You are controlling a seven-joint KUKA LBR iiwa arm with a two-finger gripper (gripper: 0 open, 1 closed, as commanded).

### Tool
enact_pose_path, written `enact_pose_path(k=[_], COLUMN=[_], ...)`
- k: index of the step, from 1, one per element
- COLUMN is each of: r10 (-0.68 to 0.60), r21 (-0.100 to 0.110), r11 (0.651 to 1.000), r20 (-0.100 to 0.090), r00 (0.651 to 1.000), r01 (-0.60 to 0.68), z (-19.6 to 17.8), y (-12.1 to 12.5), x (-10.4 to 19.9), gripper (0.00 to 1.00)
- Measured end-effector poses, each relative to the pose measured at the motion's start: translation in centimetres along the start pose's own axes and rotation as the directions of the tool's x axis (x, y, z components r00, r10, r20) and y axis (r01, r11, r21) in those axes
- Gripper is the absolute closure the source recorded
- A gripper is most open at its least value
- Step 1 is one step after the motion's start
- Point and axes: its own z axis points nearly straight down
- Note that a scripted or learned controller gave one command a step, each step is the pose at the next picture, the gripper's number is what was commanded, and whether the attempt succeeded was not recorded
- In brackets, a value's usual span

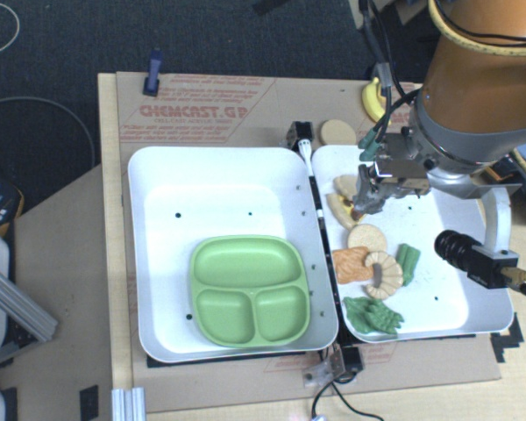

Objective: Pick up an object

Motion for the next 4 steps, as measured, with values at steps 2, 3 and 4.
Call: enact_pose_path(k=[2,3,4], r10=[0.011,-0.003,0.006], r21=[-0.002,-0.014,-0.001], r11=[1.000,1.000,1.000], r20=[0.002,-0.002,0.001], r00=[1.000,1.000,1.000], r01=[-0.011,0.003,-0.006], z=[-2.0,-7.8,-4.3], y=[1.1,0.4,0.0], x=[-2.8,3.3,1.2], gripper=[1.00,1.00,1.00])
